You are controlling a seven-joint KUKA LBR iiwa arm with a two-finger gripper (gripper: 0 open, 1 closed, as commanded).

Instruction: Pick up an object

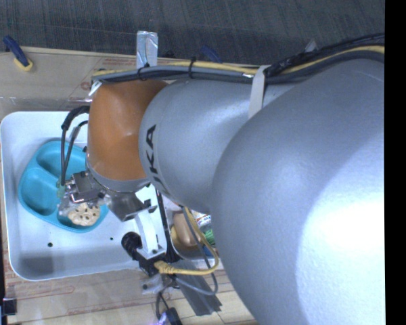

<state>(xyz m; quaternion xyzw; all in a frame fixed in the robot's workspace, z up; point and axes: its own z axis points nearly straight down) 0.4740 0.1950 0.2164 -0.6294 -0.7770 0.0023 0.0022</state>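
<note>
Camera view: blue plastic dish [44, 181] lies in the left white bin [13, 249], w/ the gripper [78, 198] right over its near edge; prob. light, stiff, slick, so the rim looks the best place to pinch. Can't tell the gripper's state, since the arm [271, 181] hides most of the scene beside the dish, incl. a brownish item [186, 232] that's hard to ID.

The grey KUKA arm [271, 181] fills most of the frame, its orange band [118, 137] hanging over the white bin [17, 202]. Inside that bin lies a turquoise object [40, 185], against the bin's left half. The gripper [78, 198] sits right over the turquoise object's right edge. A yellow cable [189, 269] loops just beyond the bin's lower right corner.
</note>
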